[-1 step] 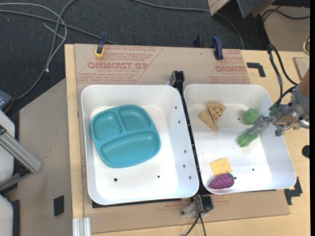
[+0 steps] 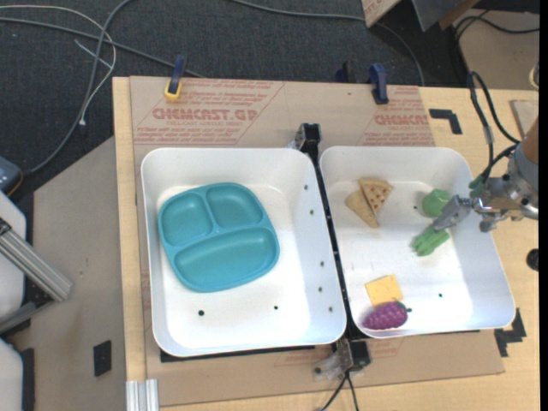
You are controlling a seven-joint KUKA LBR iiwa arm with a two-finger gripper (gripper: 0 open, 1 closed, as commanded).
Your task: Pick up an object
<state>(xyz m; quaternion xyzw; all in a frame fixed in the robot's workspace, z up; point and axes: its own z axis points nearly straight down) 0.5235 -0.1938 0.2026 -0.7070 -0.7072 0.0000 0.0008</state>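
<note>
In the camera view my gripper (image 2: 447, 219) reaches in low over the right bin (image 2: 479, 311), poised between two green pieces (image 2: 430, 241), likely lining up a grab; whether it's wide or narrow, I cannot tell.

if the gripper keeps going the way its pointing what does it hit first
The gripper points down and toward the picture's left, in the right bin. The first thing in that line looks to be the long green toy just below its tip. From this slanted view, height above it is unclear.
</note>
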